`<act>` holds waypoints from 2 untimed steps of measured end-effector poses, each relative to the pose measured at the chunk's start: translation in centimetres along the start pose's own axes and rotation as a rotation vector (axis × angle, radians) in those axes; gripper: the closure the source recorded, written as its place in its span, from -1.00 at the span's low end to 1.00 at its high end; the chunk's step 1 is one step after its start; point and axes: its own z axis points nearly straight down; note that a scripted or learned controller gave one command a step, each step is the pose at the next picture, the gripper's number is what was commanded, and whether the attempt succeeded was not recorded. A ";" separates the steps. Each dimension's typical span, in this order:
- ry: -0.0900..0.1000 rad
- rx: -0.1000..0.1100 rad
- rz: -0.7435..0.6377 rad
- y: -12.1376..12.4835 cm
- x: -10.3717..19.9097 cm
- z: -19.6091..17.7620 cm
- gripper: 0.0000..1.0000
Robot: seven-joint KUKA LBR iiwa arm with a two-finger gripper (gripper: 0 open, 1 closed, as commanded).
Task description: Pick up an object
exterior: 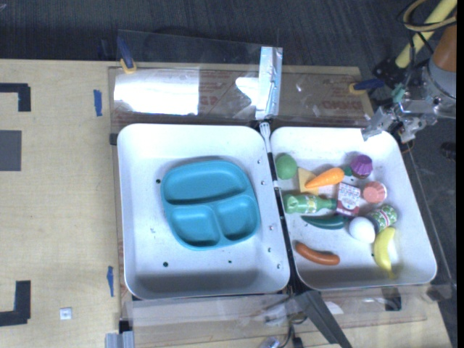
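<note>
carrot (324, 179) — orange, tapered, seen in right bin (417, 259) toward 12 o'clock | long axis run from 8 to 2 o'clock, narrow tip at 2 | gripper (395, 122) seen above bin's 1 o'clock corner — jaw state cannot be told

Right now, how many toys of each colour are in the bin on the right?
Green: 3, a ball, a bottle, a dark pod
Orange: 2, carrot, sausage
Yellow: 1, banana
White: 1, egg
Purple: 1
Total: 8
</note>
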 end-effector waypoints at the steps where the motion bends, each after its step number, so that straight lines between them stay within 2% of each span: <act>1: 0.001 0.004 -0.021 1.4 0.7 4.1 -1.00; 2: -0.002 -0.006 -0.007 -0.5 1.8 12.8 -1.00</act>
